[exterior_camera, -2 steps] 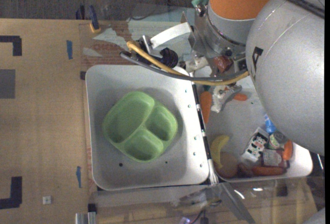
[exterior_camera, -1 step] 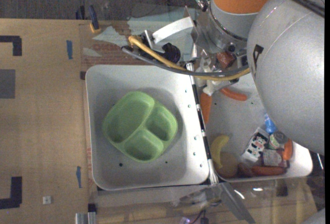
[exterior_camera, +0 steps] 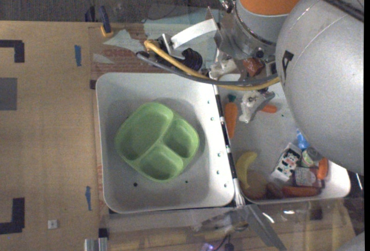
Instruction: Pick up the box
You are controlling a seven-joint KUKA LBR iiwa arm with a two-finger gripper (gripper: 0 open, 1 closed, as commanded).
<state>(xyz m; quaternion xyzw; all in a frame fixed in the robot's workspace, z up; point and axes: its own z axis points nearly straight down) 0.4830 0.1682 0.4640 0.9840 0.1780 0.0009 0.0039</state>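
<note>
A small white box point(exterior_camera: 287, 162) with dark and red print lies tilted in the right bin point(exterior_camera: 341, 185), near its front right. The gripper point(exterior_camera: 252, 106) hangs over the far left part of that bin, well behind and to the left of the box and apart from it. The big grey arm covers much of the bin's right side. An orange carrot point(exterior_camera: 230, 118) lies just left of the gripper, beside the bin's left wall.
A green divided plate point(exterior_camera: 157, 140) sits in the left bin point(exterior_camera: 110, 99). Around the box lie a yellow banana point(exterior_camera: 245, 165), a dark red packet point(exterior_camera: 304, 177), a small can point(exterior_camera: 311, 157) and a red-orange item point(exterior_camera: 299, 191). Yellow cable point(exterior_camera: 173, 62) loops behind the bins.
</note>
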